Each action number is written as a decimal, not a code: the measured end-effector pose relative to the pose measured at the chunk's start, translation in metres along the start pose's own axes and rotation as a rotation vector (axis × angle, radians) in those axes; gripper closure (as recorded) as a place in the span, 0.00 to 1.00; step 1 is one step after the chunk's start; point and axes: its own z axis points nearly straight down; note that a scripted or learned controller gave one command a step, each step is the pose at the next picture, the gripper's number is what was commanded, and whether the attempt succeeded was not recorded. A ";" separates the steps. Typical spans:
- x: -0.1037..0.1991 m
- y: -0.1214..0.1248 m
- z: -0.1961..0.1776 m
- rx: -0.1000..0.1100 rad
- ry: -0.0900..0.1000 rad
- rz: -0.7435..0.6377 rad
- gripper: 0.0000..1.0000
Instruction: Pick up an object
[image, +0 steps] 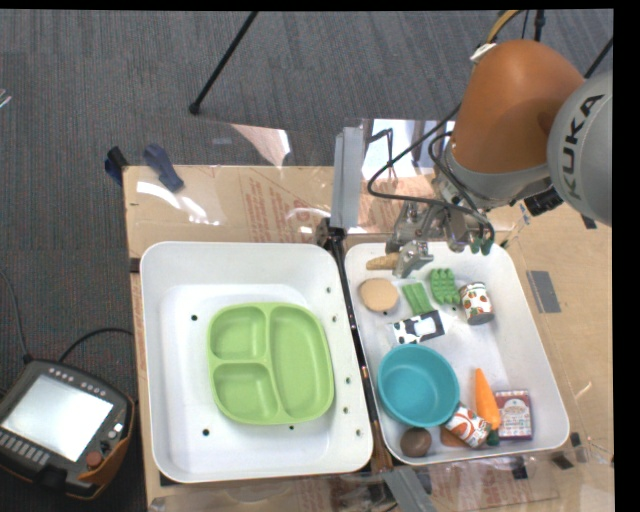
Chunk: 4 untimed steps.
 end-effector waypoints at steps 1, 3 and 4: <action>0.019 -0.066 -0.013 -0.003 0.014 -0.319 1.00; 0.036 -0.059 0.133 0.010 -0.026 -0.641 1.00; 0.028 0.025 0.058 -0.005 0.007 -0.554 1.00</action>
